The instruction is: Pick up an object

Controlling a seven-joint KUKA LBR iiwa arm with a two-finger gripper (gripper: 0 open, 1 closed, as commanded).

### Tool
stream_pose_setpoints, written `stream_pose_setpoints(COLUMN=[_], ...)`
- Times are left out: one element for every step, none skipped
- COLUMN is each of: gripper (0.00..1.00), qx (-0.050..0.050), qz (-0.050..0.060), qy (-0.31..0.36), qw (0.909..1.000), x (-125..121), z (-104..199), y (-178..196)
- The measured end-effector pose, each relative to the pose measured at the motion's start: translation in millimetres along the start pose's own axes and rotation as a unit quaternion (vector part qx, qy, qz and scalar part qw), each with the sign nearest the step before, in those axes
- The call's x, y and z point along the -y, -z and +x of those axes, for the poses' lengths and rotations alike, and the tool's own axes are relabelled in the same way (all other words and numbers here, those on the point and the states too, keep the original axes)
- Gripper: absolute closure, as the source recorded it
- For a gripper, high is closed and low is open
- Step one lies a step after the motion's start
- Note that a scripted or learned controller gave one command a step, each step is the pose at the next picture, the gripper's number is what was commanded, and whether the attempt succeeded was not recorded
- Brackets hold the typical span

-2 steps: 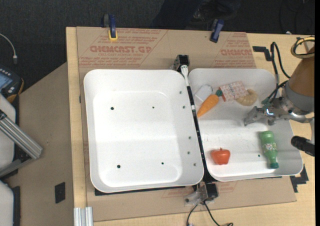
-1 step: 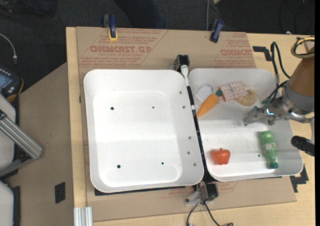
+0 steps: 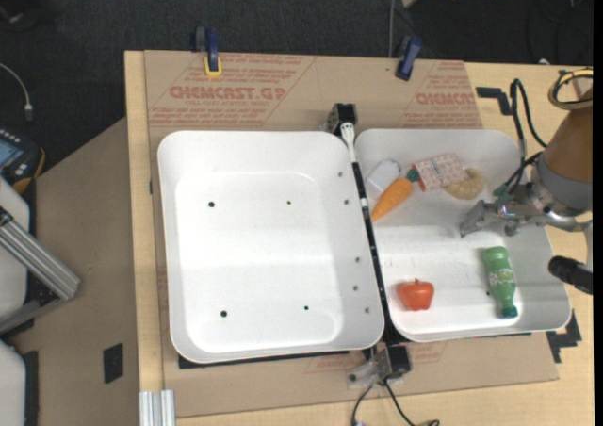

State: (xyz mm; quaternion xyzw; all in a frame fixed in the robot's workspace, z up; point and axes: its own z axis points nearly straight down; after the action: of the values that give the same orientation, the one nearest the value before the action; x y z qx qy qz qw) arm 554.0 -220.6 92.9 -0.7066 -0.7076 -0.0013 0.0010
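The right bin (image 3: pixel 443 320) holds several objects. An orange carrot (image 3: pixel 393 196) lies near its left wall beside a small white object (image 3: pixel 382 172). A red-and-white patterned packet (image 3: pixel 439 171) and a beige lump (image 3: pixel 464 185) sit at the back. At the front lie a red tomato-like toy (image 3: pixel 415 294) and a green bottle (image 3: pixel 500 280). My gripper (image 3: pixel 478 219) hangs low over the right bin's right half, just below the beige lump and above the green bottle, with nothing seen in it.
The left bin (image 3: pixel 188 226) lies beside the right one, with a black divider rail (image 3: pixel 363 217) between them. Blue clamps (image 3: pixel 408 57) hold the cardboard base at the back. The arm's orange band (image 3: pixel 573 146) is at the right edge.
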Motion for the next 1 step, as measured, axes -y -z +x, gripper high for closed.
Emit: stream_pose_setpoints(gripper=[1.00], qx=[0.002], qz=[-0.001], qy=[0.000], qw=[1.0000], x=[-0.4], z=[-1.3], y=[10.7])
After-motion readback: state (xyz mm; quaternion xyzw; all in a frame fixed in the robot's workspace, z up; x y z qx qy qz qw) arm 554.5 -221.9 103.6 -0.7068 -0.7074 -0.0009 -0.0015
